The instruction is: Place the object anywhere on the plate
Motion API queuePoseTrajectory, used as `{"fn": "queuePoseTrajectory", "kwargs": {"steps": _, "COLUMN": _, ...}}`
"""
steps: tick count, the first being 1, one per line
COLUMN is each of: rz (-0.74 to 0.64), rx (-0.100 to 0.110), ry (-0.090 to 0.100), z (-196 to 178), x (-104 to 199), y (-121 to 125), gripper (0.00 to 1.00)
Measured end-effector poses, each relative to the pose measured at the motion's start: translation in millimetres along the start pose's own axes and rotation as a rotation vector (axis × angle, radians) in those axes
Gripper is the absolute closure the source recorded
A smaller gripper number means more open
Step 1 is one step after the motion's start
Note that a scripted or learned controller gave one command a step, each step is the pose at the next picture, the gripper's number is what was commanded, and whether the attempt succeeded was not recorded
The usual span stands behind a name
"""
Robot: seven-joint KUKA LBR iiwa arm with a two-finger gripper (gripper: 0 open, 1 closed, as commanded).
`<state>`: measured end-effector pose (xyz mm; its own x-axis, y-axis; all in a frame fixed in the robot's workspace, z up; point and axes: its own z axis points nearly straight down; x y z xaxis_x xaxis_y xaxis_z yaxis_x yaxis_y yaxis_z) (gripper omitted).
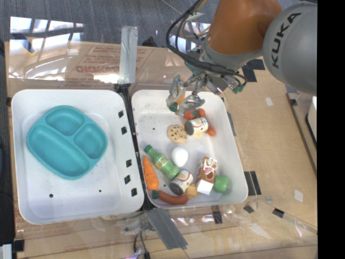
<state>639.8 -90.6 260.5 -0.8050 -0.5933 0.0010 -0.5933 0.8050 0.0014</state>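
We see two white bins side by side on the surface [269,144]. The left bin [32,198] holds one teal plate [67,140] with three sections, nothing on it, sitting in the upper-left part of the bin.

The right bin [161,109] holds all the toy food. Near the top: a small can with a label [197,125], tipped, with an orange carrot piece [207,124] just beside it on the right and a red-orange bit [188,114] touching it above. A cookie [177,133] lies just left of the can. Mid-bin: a white egg [180,156]. Lower half: a green bottle [161,163] lying slantwise, a long carrot [150,173] against the left wall, a second can [182,182] on its side, a carton [207,169] with a white block [205,187] at its foot, a green round fruit [221,183] by the right wall, and a reddish sausage [172,198] along the bottom wall.

The end effector [183,96] hangs over the top edge of the right bin, just above the red-orange bit. Its metal parts blur with cables and reflections; we cannot tell how wide it stands or whether anything sits in it.

The arm's orange band [240,15] and grey body [294,42] are cut off at the top and right. The red-orange bit is partly hidden under the end effector, so we cannot name it.
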Motion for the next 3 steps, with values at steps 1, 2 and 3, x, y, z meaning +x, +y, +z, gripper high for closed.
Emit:
{"fn": "queuePoseTrajectory", "kwargs": {"steps": 1, "rz": -0.07, "rx": -0.002, "ry": 0.0, "z": 23.0, "x": -19.2, "y": 66.9, "gripper": 1.0}}
{"fn": "queuePoseTrajectory", "kwargs": {"steps": 2, "rz": -0.369, "rx": -0.002, "ry": 0.001, "z": 60.6, "x": -12.9, "y": 139.8, "gripper": 1.0}}
{"fn": "queuePoseTrajectory", "kwargs": {"steps": 3, "rz": -0.46, "rx": 0.002, "ry": -0.003, "z": 8.2, "x": 2.8, "y": 144.4, "gripper": 1.0}}
